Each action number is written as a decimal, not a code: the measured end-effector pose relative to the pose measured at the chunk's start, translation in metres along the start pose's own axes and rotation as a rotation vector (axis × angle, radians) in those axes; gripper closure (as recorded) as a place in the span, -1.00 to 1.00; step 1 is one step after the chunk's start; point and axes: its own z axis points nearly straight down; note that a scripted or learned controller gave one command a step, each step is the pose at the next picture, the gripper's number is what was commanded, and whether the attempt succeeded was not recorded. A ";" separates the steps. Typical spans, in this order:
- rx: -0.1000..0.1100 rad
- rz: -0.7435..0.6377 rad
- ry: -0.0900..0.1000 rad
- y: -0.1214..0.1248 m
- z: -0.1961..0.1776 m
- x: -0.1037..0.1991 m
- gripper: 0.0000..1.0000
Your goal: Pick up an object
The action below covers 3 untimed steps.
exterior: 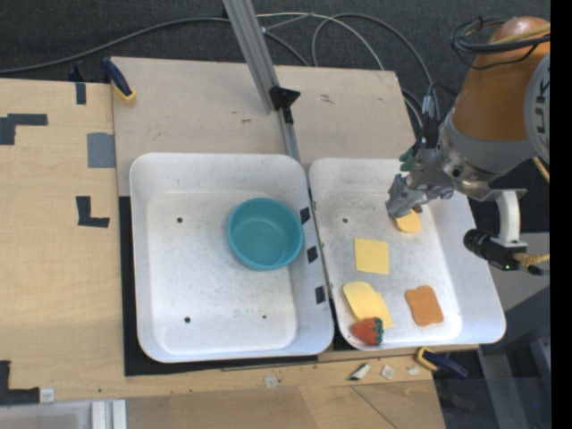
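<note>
Pale wooden bench [54, 239] under two shallow white bins set side by side, cables trailing across the dark floor behind. In the left bin [170, 266], just a teal bowl [264, 232], upright, near the right wall. In the right bin [465, 324], a scatter of small flat pieces kept well apart, probably so each can be reached singly: a yellow square [372, 256] at centre, a pale yellow slab [365, 299] below it touching a red strawberry-like piece [367, 332] at the front edge, an orange-brown piece [424, 306] to the right. Nearer the back, a small yellow-orange piece [409, 223], the likeliest target, lying directly under the gripper [404, 202]. Gripper low over that piece, tips at or just above it; spread of the tips too blurred and dark to tell, and nothing plainly clamped. Judged as the approach or closing step, lift not yet made. Risk: a thin flat piece slipping out.
</note>
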 end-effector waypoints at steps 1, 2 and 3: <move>0.000 -0.001 0.000 0.000 0.003 0.051 1.00; 0.003 0.000 0.000 0.005 0.029 0.098 1.00; 0.002 -0.002 0.000 0.002 0.038 0.161 1.00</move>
